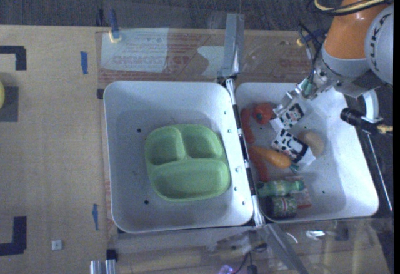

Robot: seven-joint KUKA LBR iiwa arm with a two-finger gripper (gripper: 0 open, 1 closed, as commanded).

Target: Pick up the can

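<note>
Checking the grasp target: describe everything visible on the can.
The can lies on its side near the right bin's front edge. It is small, with a dark green label showing red patches; the print is unreadable. A green bottle lies alongside it, seemingly touching. The hand is farther back, apart from it.

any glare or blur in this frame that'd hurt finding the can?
Camera view: soft overall, the can small and label unreadable; glare on the clear sheet behind the bins; faint shadow in the left bin around the green tray; end effector detail blurry.
</note>
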